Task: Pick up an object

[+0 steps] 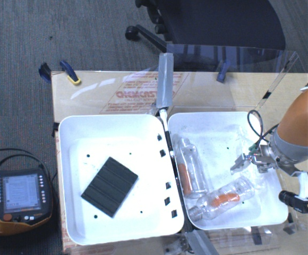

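Worktop point(117, 92) carries two white bins. Left bin point(71, 142): dark ribbed rectangular pad point(110, 187) near its middle. Right bin point(196, 122), landmark: two clear plastic bottles w/ orange inside, one point(188, 166) along its left wall, other point(223, 199) tilted near front wall, necks close together. Gripper point(244, 162) hangs over bin's right part, above tilted bottle; jaws' state can't tell.

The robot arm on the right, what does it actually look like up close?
The arm is grey with a broad orange band above the wrist. At its end sits a small metal hand, silvery grey, with a dab of green beside it. A thin black cable loops out from the wrist, over the white bin on the right. The fingers are too small and blurred to describe.
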